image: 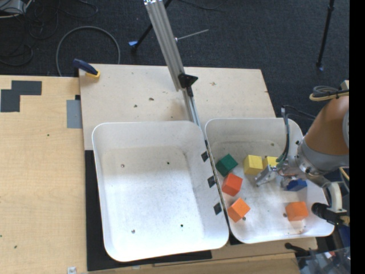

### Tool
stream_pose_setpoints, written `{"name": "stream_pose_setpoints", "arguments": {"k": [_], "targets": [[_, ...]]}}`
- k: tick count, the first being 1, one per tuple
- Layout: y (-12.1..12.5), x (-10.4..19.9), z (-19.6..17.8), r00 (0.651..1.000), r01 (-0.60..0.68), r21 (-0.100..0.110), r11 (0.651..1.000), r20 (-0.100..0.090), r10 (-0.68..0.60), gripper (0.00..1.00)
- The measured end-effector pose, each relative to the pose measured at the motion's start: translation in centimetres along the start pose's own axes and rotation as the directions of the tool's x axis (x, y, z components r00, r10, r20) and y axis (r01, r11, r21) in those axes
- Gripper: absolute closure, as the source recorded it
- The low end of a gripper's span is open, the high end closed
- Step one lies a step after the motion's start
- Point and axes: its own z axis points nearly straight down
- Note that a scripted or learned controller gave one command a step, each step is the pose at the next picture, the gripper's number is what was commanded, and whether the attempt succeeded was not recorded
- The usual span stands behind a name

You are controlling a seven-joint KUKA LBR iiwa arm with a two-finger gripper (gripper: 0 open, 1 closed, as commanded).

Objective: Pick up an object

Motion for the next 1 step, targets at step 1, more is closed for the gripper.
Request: {"name": "stream_pose_setpoints", "arguments": {"k": [1], "targets": [[7.58, 2.81, 0.43, 1.000, -0.002, -0.010, 1.000, 0.023, 0.002, 0.00]]}}
